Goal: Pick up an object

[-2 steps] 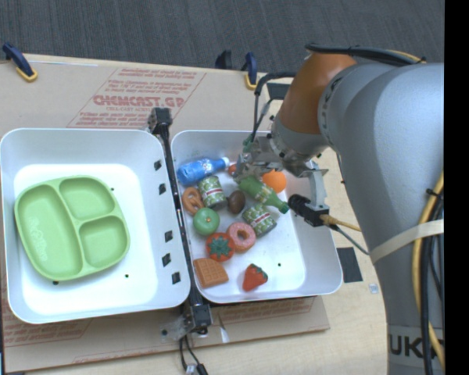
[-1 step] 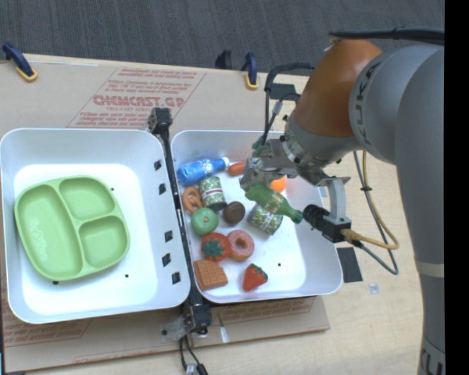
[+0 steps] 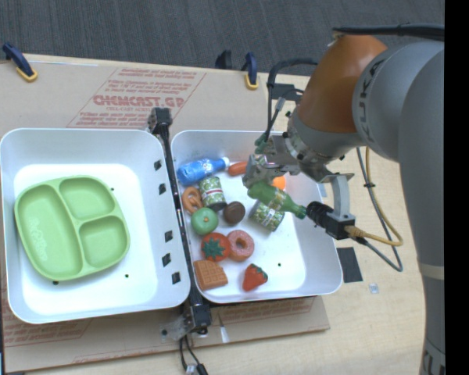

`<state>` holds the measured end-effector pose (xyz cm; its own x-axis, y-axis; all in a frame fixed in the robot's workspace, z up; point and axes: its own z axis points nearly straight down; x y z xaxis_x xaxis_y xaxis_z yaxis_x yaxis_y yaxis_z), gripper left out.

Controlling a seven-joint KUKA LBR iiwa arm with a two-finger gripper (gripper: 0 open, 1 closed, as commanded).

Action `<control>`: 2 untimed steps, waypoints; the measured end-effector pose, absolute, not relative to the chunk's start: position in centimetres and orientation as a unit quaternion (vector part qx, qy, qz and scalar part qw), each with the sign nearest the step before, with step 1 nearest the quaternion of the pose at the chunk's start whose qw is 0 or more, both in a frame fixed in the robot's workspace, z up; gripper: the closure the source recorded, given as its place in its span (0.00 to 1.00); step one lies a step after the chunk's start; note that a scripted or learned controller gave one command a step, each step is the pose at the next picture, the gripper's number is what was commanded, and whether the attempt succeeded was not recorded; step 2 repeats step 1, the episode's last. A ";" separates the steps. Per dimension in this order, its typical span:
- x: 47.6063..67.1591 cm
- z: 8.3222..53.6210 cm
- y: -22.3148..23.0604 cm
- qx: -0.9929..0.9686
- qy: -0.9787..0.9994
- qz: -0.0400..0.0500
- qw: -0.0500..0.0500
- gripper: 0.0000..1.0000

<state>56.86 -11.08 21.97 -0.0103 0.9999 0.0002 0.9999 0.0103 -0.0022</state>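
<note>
My gripper [image 3: 259,175] hangs over the upper middle of the right bin [image 3: 316,264], under the arm's orange band. A green toy bottle [image 3: 275,199] lies slanted between its fingers, neck pointing down to the right, and appears lifted off the bin floor. Directly beneath the bottle sits a small can with a green label [image 3: 267,218]. An orange piece [image 3: 279,183] peeks out just behind the bottle.
The right bin also holds a blue bottle [image 3: 202,167], a second can [image 3: 213,191], a pretzel [image 3: 191,200], a green apple [image 3: 205,222], a donut [image 3: 240,244], a tomato [image 3: 214,247], a waffle [image 3: 210,274] and a strawberry [image 3: 254,276]. A green divided plate [image 3: 72,226] lies in the left bin [image 3: 141,287].
</note>
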 end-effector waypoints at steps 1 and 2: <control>57.0 23.0 -11.1 -0.702 -0.712 0.001 0.000 1.00; 57.0 23.0 -11.1 -0.702 -0.712 0.001 0.000 1.00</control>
